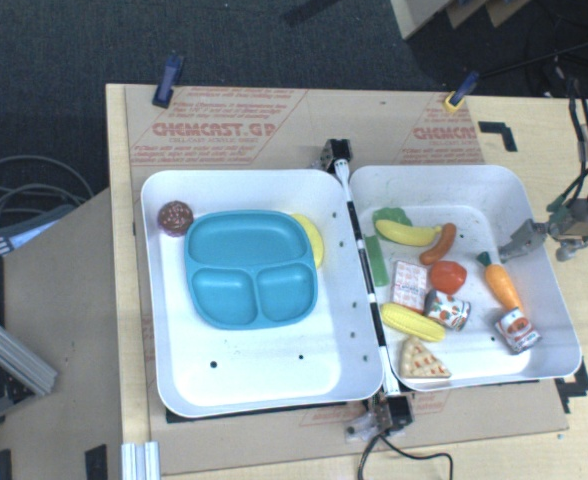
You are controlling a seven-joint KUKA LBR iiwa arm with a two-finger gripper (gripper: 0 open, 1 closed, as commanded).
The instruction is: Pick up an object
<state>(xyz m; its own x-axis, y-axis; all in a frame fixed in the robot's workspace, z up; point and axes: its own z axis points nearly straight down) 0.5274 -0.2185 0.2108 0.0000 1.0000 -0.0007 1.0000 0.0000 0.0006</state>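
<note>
Several toy foods crowd the right bin [444, 176], the carrot [501, 286] lying nearest my gripper [524, 240], which hangs over that bin's right rim, probably staged for a reach; spread or pressed together, I cannot tell.

Dark carpet floor [224, 28]; grey cables [24, 193] left of bench.

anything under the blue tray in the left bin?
A yellow piece pokes out from under the blue tray at its right edge. Most of it is covered, so I can't tell what it is.
</note>
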